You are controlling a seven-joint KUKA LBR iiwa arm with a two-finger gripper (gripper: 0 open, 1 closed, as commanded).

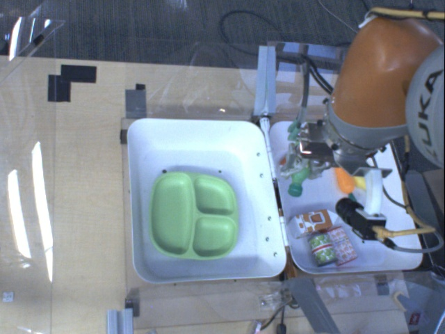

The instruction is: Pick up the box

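Note:
A small brown-and-white box (314, 221) lies flat near the front of the right bin (396, 256). My gripper (303, 164) hangs over the back left part of that bin, above and behind the box and apart from it. Just under the gripper sits a green object (297, 185). The arm's orange band and grey wrist hide much of the bin's back half.
In front of the box lie a small green-labelled can (320, 248) and a pinkish patterned packet (343, 245). An orange piece (344, 179) and a yellow piece (359, 183) lie beside the wrist. The left bin (201, 134) holds a green divided plate (195, 214).

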